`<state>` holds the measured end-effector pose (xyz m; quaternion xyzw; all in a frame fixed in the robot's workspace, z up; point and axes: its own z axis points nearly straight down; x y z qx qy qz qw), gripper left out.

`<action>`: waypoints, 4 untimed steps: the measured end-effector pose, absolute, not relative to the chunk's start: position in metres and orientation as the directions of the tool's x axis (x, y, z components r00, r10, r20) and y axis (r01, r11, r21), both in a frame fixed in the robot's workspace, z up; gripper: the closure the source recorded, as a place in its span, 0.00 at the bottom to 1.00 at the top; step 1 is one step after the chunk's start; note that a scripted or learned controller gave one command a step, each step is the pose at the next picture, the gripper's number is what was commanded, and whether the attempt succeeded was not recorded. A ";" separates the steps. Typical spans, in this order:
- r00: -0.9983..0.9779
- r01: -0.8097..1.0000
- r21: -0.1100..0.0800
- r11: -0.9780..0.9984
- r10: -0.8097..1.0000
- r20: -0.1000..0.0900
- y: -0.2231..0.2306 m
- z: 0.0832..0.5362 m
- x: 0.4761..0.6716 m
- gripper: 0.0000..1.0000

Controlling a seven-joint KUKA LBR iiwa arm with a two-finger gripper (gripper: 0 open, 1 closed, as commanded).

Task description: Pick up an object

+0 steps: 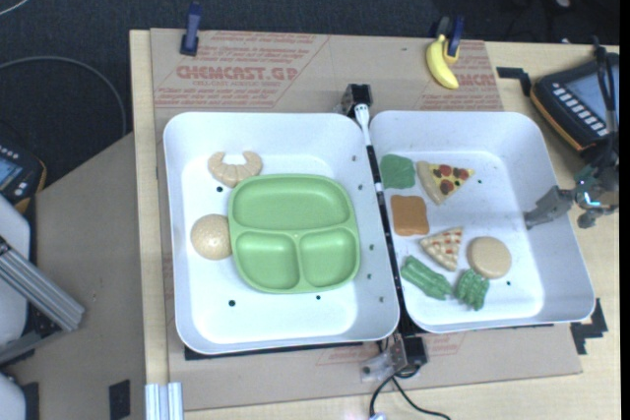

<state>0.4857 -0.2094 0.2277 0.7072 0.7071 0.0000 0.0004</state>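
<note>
The right bin holds several toy foods: a green leaf piece, a pizza slice, a brown toast square, a second pizza slice, a round tan cookie, a green pickle and a broccoli piece. My gripper reaches in from the right and hangs over the bare right side of this bin, up and to the right of the cookie. Nothing shows in its grasp.
In the left bin lie a green divided plate, a croissant and a round bun. A toy banana lies on the bench behind the right bin. A black and orange device sits at the far right.
</note>
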 end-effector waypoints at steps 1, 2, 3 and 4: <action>0.000 1.000 -0.011 0.000 1.000 0.007 -0.193 0.088 0.476 0.00; 0.001 1.000 0.003 -0.001 1.000 -0.002 -0.196 0.105 0.479 1.00; -0.008 1.000 0.008 0.008 1.000 0.001 -0.132 0.182 0.484 1.00; -0.010 1.000 0.004 0.010 1.000 0.003 -0.047 0.209 0.480 1.00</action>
